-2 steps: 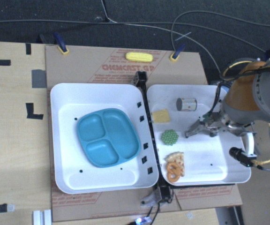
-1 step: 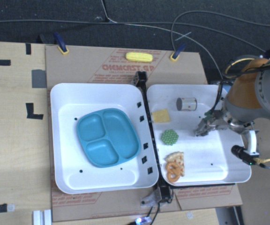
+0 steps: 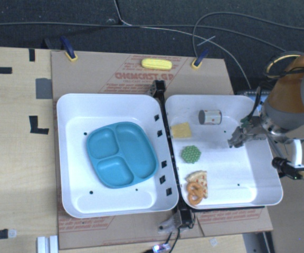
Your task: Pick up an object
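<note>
Two white bins share a bench, four small items in the right bin alone.
Its grey cylinder lies on its side, long axis left-right, beside a yellow block, green ball and pretzels. The left bin holds one blue divided plate. Right of the cylinder, the gripper hovers; its grip cannot be made out.
</note>
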Available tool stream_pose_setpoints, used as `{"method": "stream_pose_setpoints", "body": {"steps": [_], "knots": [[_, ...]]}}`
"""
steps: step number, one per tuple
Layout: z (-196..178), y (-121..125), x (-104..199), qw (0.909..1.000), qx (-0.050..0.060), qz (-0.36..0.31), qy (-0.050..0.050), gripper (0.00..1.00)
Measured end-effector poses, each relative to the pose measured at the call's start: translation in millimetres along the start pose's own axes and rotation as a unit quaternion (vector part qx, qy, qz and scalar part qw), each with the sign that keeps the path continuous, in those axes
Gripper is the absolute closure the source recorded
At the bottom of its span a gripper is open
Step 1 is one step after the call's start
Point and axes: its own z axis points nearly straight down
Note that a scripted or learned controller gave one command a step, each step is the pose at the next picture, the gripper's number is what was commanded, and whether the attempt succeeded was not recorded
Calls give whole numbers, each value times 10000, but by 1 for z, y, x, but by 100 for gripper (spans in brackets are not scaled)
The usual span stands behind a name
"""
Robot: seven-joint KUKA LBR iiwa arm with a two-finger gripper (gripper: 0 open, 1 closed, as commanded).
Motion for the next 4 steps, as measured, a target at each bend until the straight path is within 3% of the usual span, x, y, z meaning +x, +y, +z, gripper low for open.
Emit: {"method": "stream_pose_setpoints", "body": {"steps": [2,4], "knots": [[-94,12,5,10000,-9,-10,-1,100],[-84,-6,104,10000,23,-28,10,100]]}}
